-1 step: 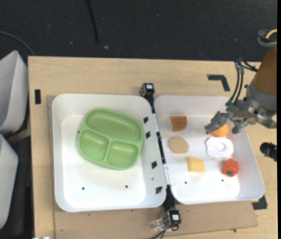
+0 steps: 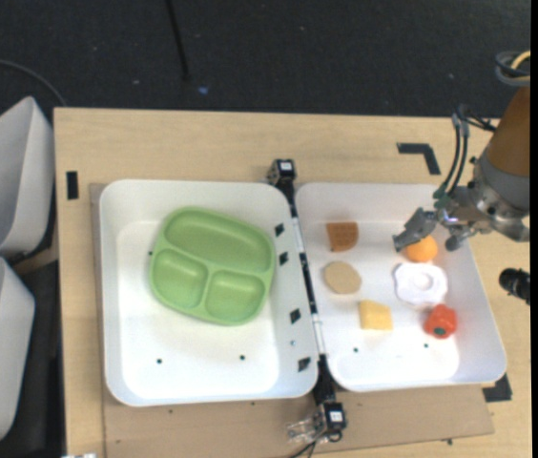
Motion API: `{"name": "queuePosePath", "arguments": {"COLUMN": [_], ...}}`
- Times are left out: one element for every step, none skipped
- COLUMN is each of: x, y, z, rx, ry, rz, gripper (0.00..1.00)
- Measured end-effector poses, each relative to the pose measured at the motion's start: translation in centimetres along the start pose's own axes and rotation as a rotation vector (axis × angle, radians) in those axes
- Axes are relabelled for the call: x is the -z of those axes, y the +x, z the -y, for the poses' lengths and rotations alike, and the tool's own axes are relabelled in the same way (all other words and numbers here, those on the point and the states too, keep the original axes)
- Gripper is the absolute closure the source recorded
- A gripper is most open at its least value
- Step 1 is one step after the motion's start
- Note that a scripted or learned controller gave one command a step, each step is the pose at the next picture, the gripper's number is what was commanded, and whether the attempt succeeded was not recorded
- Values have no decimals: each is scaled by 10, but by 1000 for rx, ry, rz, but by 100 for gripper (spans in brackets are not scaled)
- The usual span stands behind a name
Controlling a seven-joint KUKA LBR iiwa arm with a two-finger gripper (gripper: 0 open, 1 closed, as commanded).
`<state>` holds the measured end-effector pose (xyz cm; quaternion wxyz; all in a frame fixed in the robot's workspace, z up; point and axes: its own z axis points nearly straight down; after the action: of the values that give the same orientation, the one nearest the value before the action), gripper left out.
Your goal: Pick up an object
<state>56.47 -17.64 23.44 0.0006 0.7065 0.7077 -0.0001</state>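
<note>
Five food bits sit in your right bin (image 2: 479, 346), all near the white round piece (image 2: 419, 282): the orange ball (image 2: 424, 249) is just above it, right under your gripper (image 2: 435, 227), whose jaws look spread open around it.

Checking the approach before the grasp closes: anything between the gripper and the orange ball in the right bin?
Nothing visible. The gripper sits directly over the orange ball, at its top edge. The white round piece lies just below the ball, outside the path.
</note>
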Motion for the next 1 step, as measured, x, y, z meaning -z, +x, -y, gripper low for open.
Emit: {"name": "queuePosePath", "arguments": {"x": [-48], "y": [1], "z": [10], "rx": [-2], "ry": [4], "rz": [0], "gripper": [0]}}
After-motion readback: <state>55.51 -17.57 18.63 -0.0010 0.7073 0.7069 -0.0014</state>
